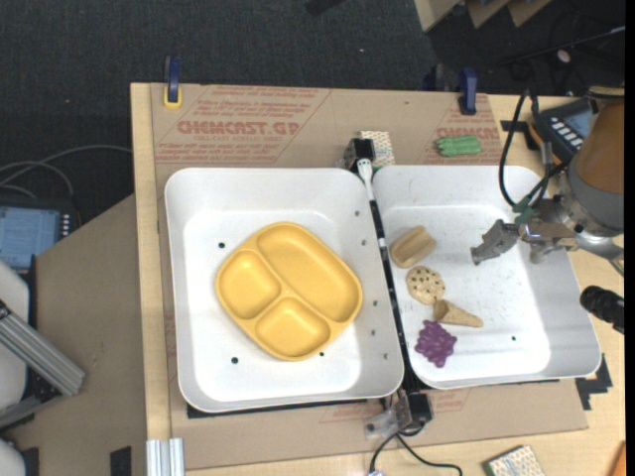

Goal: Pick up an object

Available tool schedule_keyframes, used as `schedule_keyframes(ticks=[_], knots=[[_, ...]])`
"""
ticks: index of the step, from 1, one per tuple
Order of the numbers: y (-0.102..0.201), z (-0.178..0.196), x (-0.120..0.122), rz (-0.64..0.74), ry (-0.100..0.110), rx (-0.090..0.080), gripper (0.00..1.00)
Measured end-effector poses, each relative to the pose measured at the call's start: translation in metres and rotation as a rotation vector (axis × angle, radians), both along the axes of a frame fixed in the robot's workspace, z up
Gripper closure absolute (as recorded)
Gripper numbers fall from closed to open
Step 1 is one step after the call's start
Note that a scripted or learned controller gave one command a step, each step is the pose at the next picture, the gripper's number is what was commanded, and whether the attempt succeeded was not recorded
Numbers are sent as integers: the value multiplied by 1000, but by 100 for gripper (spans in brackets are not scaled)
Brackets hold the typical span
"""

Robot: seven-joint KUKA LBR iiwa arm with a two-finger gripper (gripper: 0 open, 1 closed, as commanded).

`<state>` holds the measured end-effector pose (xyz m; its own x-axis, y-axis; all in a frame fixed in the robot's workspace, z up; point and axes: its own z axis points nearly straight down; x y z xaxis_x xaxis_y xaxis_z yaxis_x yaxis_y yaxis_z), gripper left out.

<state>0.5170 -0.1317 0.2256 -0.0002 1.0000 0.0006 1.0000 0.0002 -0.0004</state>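
Camera view: the grey two-finger gripper point(516, 241) is seen above the right shallow white bin point(556, 360), near its far right side. Its fingers are spread apart and nothing is held between them. To its left, in this bin, a tan bread roll point(412, 246), a round chocolate-chip cookie point(425, 284), an ice-cream cone point(456, 314) and a purple grape bunch point(435, 342) are placed. A yellow three-compartment plastic tray point(288, 291) is lying in the left white bin point(198, 216).

Red "CHEMCAST G.P" print, repeated, on brown board point(248, 117) behind bins; rest illegible.
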Motion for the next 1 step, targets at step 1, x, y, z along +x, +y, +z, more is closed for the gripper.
schedule_keyframes(ticks=[1], knots=[[-34, -146, -40, -6, 2, -1, 0]])
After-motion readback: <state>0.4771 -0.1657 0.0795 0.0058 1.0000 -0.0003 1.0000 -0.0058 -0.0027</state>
